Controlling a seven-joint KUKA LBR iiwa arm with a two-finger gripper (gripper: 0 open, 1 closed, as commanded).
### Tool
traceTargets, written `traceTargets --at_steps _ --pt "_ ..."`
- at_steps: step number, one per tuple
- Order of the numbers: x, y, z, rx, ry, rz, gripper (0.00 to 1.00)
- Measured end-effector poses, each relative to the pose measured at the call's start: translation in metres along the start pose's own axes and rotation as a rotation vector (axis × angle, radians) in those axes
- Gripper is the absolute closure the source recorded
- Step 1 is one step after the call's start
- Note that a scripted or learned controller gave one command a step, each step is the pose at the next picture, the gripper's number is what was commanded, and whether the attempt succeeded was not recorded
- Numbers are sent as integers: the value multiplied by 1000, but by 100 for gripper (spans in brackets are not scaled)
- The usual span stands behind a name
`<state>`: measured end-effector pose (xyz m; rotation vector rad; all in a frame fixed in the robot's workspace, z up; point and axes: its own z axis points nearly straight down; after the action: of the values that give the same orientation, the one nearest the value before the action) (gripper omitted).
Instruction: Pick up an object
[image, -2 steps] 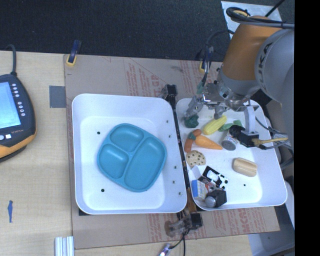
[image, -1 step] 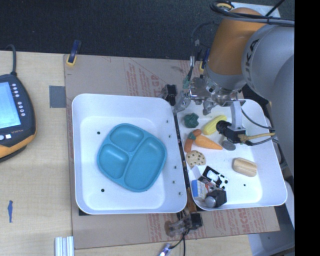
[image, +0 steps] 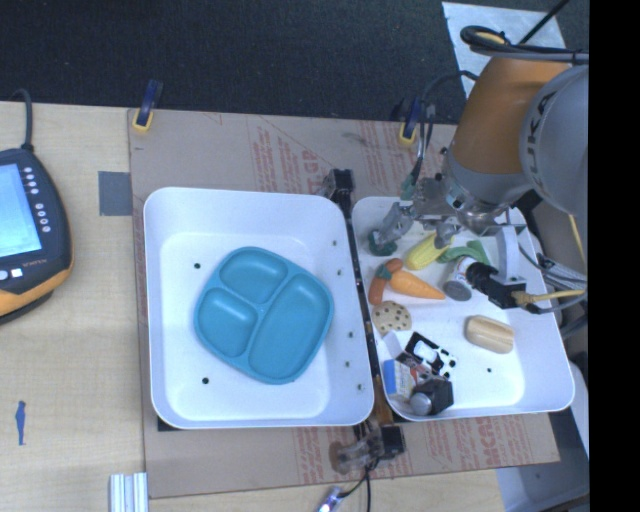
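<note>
- I see the gripper (image: 398, 222) low over the far left corner of the right bin (image: 520, 375). I cannot tell whether it is apart or together, and nothing is visibly held in it.
- Right at its tip lies a small dark green piece (image: 382, 241), close to the bin's left wall. It is too small for me to read its long axis.
- Just to the right, under the wrist, a yellow toy (image: 424, 250) lies on a slant, its long axis running from lower left to upper right.
- Next to that is a green piece (image: 478, 250), with a small grey cylinder (image: 457, 290) just below it.
- The toy carrot (image: 415, 286) lies near the bin's left wall. Its long axis is close to left-right, with the thick end to the left and the tip pointing right and slightly towards me. A second orange piece (image: 378, 289) touches its thick end.
- Crowding it from the near side is a chocolate-chip cookie (image: 391, 318), just beside the thick end.
- A tan bread roll (image: 489, 334) sits apart towards the right.
- In the near left corner a black-and-white thing (image: 428, 352), a blue thing (image: 390, 375) and a dark round thing (image: 428, 400) are bunched together.
- The left bin (image: 160, 300) holds a blue divided plate (image: 263, 315) lying flat.
- Both bins rest on a cardboard sheet (image: 250, 150) on the bench (image: 70, 380). A handheld controller (image: 25, 235) lies at the bench's left edge, well apart from the bins.
</note>
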<state>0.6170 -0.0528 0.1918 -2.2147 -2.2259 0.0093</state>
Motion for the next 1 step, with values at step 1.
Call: traceTargets --at_steps 1 --pt "23 8 0 -2 1 -2 0"
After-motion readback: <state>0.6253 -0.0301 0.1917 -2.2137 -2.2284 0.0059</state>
